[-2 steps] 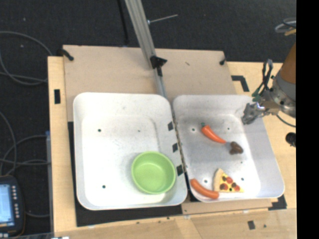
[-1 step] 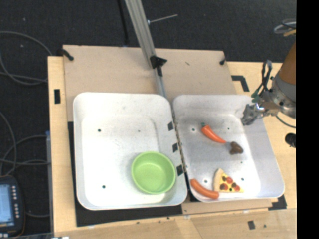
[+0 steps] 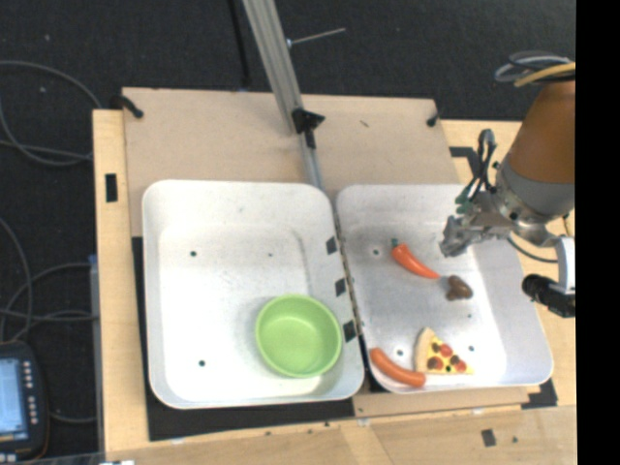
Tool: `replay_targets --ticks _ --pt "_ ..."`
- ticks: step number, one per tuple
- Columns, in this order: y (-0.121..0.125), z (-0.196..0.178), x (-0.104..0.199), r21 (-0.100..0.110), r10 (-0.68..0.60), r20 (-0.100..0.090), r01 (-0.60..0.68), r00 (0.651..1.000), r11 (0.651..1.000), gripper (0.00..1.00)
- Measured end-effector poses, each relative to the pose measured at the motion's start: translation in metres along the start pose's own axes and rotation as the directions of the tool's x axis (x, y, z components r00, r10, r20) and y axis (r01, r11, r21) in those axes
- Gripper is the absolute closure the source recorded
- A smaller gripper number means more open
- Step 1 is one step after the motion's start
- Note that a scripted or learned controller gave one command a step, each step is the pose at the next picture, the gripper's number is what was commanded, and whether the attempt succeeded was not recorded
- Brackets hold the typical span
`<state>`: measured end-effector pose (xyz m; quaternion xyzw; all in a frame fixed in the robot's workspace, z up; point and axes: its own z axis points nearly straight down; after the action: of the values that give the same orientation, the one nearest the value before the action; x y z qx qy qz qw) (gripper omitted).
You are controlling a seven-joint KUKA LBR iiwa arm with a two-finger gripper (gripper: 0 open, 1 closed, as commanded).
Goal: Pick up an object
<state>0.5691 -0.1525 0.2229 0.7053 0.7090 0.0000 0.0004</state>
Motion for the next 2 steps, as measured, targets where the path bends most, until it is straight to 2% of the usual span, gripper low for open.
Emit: replay_targets --ticks 2 --pt "-0.023 0.0 0.088 0.0 -0.002 -0.003 0.002 1.0 1.0 1.0"
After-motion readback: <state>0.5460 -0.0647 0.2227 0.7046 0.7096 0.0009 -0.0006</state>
